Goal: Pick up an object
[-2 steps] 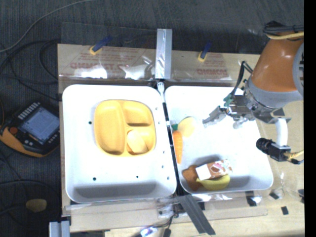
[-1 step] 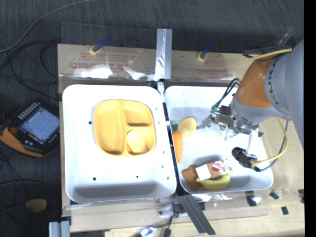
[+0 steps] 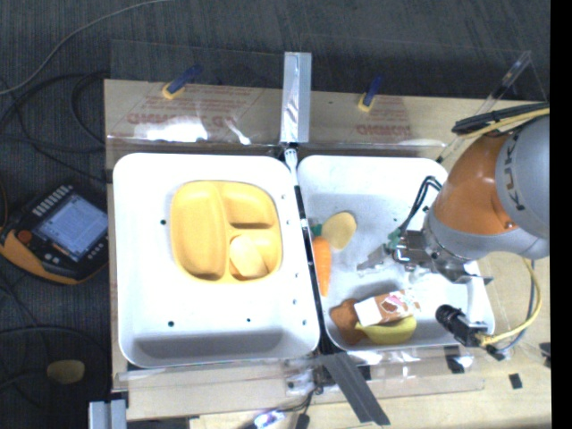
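Claw (image 3: 380, 256) low in the right bin (image 3: 375, 179), nothing between its parted fingers.
A carrot (image 3: 321, 263) lies along the bin's left wall, a pale potato-like piece (image 3: 340, 229) beside it; a banana (image 3: 391, 331) and small carton (image 3: 384, 308) sit near the front wall. The left bin (image 3: 143, 239) holds a yellow divided tray (image 3: 223, 229).

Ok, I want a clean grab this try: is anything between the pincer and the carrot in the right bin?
Nothing visible lies between them. The pincer hangs over bare white floor of the right bin, and the carrot lies to its left along the bin's left wall. The pale round item touches the carrot's top end, off the direct line.
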Robot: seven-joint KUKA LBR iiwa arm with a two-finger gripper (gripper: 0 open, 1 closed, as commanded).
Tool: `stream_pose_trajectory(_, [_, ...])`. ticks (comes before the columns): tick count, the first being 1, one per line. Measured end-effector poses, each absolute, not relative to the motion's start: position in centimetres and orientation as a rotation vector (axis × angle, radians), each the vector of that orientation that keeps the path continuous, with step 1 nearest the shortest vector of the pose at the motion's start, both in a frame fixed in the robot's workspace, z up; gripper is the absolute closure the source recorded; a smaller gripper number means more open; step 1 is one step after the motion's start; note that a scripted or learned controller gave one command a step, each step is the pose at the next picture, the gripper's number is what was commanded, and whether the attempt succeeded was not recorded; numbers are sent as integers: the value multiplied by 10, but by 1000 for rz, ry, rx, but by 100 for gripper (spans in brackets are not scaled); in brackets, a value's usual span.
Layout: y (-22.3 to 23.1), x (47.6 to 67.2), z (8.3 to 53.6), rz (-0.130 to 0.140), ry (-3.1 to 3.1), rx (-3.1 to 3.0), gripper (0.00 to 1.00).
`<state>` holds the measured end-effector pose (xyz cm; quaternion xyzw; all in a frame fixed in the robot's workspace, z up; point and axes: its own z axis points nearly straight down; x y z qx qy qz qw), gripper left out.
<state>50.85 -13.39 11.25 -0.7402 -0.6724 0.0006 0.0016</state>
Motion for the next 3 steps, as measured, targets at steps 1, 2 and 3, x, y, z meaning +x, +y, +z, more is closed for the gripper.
stream_pose_trajectory(1, [-138, 548, 149, 0, -2244, -2195, 0])
stream_pose_trajectory(2, [-138, 548, 149, 0, -2244, -2195, 0])
stream_pose_trajectory(3, [-149, 487, 89, -8, -2233, -2220, 0])
